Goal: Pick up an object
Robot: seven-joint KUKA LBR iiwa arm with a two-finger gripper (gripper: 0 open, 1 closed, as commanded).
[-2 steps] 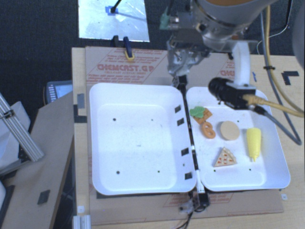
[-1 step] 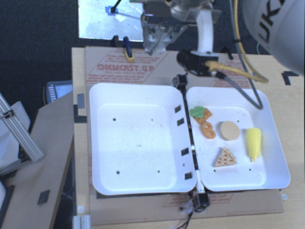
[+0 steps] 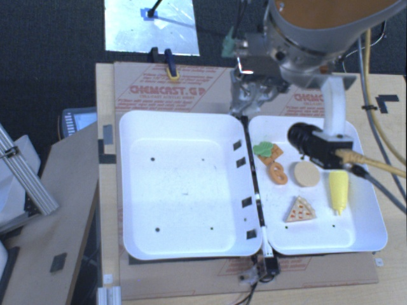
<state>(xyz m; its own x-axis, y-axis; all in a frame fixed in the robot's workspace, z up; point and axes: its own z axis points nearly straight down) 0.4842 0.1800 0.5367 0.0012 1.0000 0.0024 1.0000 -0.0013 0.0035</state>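
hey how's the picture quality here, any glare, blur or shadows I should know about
Camera view: the shiny sheet at the top reflects light brightly; the arm close to the lens looks soft and blurred at the upper right; the white bins are evenly lit, with faint shadows beside the pizza slice and yellow bottle; small items lack fine detail.

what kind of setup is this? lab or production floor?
Most likely a robotics lab grasping bench, not production. Two white bins sit taped on cardboard, toy food such as a pizza slice and yellow bottle serves as test objects, and the arm's cabling runs loose.
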